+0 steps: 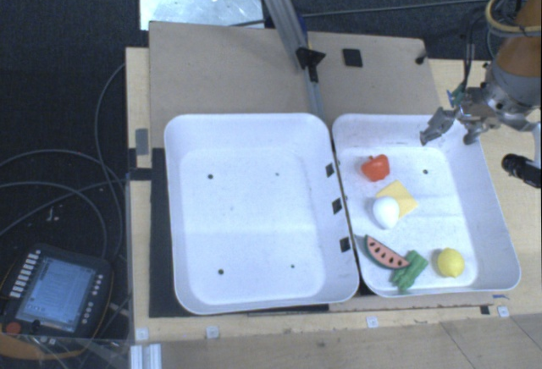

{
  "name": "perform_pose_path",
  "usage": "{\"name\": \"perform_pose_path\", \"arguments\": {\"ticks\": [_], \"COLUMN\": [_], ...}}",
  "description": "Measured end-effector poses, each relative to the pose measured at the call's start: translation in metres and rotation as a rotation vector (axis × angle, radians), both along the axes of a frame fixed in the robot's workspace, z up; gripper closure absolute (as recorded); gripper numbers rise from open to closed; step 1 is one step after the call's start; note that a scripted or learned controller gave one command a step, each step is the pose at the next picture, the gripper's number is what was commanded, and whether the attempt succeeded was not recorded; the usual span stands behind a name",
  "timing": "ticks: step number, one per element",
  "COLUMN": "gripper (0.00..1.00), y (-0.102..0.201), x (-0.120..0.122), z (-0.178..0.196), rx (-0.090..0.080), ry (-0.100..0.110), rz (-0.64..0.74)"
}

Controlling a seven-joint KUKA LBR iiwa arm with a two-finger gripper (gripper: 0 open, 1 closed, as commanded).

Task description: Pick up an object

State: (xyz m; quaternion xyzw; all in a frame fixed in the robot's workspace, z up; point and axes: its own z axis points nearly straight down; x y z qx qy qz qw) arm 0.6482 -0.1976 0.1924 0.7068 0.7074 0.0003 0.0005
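Here the gripper [452,129] hangs over the right bin [487,190] at its far edge, jaws spread wide, gripping nothing; red pepper [375,167] lies near.

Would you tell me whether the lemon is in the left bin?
No, the lemon lies in the right bin, near its front right corner.

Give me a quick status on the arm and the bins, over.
Hand open, above right bin's far edge, holding nothing. Red pepper nearest, untouched. Egg, cheese, watermelon slice, lemon nearer the camera. Path unobstructed.
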Motion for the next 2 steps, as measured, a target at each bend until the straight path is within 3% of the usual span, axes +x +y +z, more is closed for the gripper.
{"name": "perform_pose_path", "arguments": {"ticks": [1,2], "gripper": [1.00,1.00], "y": [0.000,0.011], "x": [0.000,-0.062], "z": [0.011,-0.104], "rx": [0.000,0.002], "ry": [-0.002,0.008], "rz": [0.001,-0.002]}}
